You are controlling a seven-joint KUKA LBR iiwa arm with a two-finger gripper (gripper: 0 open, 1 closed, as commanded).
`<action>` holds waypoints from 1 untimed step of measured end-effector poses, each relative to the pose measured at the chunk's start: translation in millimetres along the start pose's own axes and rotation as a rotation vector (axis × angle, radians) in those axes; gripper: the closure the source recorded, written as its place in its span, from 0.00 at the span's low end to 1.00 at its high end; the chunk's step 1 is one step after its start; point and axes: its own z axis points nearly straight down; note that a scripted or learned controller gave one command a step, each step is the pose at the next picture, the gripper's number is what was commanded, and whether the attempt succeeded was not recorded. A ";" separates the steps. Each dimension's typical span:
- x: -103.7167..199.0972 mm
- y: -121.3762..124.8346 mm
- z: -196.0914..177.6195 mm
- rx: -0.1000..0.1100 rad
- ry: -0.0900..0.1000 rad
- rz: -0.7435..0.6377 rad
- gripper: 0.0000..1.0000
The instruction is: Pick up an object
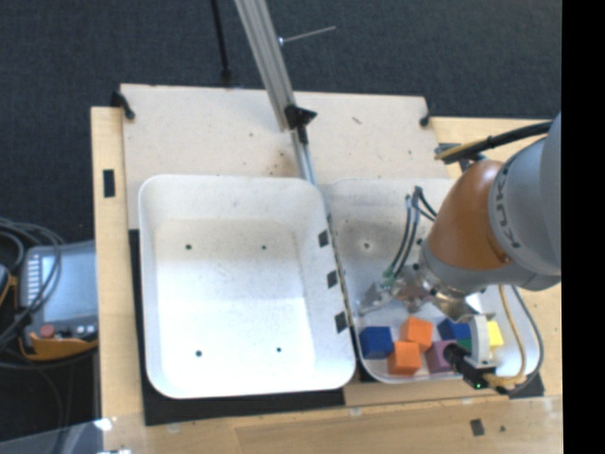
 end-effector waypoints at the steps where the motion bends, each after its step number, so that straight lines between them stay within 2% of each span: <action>1: -0.4 1.4 -12.1 -0.005 0.001 0.007 1.00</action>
